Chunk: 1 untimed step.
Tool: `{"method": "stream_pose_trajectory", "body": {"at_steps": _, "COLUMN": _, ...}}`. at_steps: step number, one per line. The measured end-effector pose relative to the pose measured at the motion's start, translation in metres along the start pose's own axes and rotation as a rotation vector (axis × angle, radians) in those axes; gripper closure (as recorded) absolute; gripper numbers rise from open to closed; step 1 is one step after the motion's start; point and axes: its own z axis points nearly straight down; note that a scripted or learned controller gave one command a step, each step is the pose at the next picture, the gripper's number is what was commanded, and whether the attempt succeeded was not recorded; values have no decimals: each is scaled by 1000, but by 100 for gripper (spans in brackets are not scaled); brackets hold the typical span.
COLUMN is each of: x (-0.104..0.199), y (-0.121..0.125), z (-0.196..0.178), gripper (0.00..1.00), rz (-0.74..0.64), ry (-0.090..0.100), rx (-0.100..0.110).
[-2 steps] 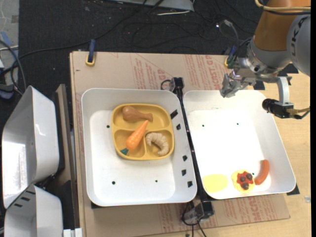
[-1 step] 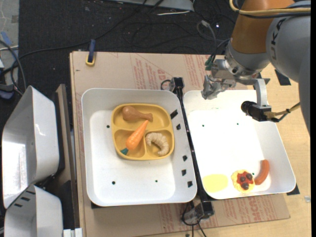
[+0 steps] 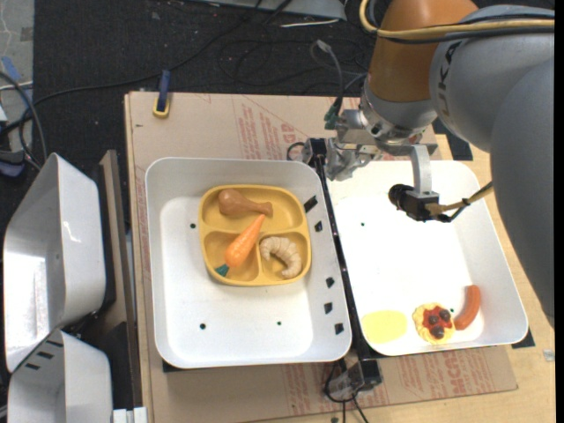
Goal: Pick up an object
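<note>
We can't tell what state our gripper (image 3: 352,152) is in, parked at the right bin's (image 3: 414,263) back-left corner. The sausage (image 3: 467,307) lies in the front-right corner, so grabbing here probably just clips the rim.

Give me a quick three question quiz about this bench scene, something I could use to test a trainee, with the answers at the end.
1. True or false: the carrot lies loose on the floor of the right bin.
2. Which items sit along the near edge of the right bin? A) drumstick and shrimp B) yellow slice, small tart and sausage C) carrot and sausage
3. Fill in: the gripper hangs over the far end of the ____ between the two bins.

Key:
1. False. It lies in the yellow divided plate in the left bin, with the drumstick and shrimp.
2. B: yellow slice, small tart, sausage.
3. Divide.
</note>
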Motion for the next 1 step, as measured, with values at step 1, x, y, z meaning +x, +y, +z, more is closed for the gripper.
{"method": "stream_pose_trajectory", "body": {"at_steps": 1, "x": 51, "y": 6, "z": -7, "gripper": 100, "rz": 0, "ry": -1, "rx": -4}}
